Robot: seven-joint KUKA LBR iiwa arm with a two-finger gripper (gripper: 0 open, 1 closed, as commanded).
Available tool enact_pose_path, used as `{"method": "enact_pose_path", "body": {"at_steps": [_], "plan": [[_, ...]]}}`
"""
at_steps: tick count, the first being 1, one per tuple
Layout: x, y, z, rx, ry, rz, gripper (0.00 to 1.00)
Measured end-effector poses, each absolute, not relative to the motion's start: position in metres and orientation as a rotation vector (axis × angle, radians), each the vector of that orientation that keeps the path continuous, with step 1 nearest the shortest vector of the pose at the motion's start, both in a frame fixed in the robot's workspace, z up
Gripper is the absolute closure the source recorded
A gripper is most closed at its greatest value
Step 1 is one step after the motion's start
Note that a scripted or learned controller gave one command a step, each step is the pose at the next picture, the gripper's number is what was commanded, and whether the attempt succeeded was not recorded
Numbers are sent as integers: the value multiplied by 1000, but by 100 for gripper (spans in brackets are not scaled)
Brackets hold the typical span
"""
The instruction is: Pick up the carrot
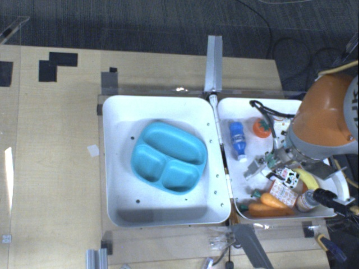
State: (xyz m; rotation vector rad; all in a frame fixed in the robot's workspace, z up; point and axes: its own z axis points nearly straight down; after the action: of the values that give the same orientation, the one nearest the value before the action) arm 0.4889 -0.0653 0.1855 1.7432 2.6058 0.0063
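One crowded corner is your risk: the carrot (268, 205) lies lower right in the right bin (247, 116), against a banana (307, 178), so the empty, open gripper (268, 167) may snag neighbours.

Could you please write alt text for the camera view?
The gripper hangs over the right bin, above the carrot lying at its near edge beside a banana and a blue bottle. The left bin holds a blue divided tray.
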Motion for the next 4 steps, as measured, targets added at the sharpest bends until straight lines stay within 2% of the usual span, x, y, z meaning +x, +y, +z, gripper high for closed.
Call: {"method": "enact_pose_path", "body": {"at_steps": [1,2,3,4], "plan": [[560,-115,261,1952,2455,4,0],[541,-163,89,2029,2384,8,0],[544,-160,101,2021,2385,19,100],[603,-19,186,2126,2308,7,100]]}}
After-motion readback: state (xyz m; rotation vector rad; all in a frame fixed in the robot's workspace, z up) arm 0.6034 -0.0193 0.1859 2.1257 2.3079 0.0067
